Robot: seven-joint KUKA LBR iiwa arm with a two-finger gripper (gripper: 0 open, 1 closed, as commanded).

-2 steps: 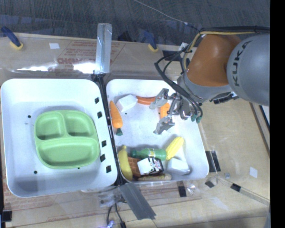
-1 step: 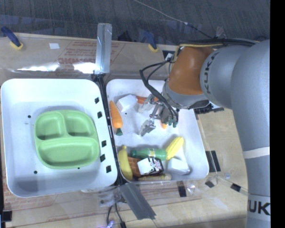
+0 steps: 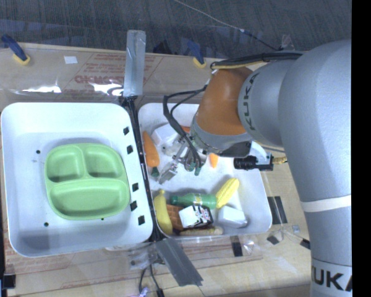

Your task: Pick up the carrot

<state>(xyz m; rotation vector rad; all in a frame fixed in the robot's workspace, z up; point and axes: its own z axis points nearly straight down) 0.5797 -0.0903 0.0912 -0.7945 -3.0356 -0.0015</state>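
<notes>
Start at the left bin (image 3: pixel 12 184): a green divided plate (image 3: pixel 85 179) lies in its middle, and nothing there concerns you. Crossing into the right bin (image 3: pixel 260 206), you find the carrot (image 3: pixel 151 151) lying lengthwise against that bin's left wall, in its upper half, free of any grasp. Just beside it, toward the bin's middle, the gripper (image 3: pixel 176 159) hangs low with its fingers spread apart and nothing between them. You are in the approach step, by my reading; the pick itself has not begun. The next move calls for shifting the gripper toward the left wall until its fingers straddle the carrot across its narrow width, then lowering and closing. Watch the wall: it leaves little room for the finger on that side. Along the bin's lower edge lie a banana (image 3: pixel 162 214), a green bottle (image 3: pixel 195 199) and a corn cob (image 3: pixel 227 192), well clear of the carrot.
</notes>
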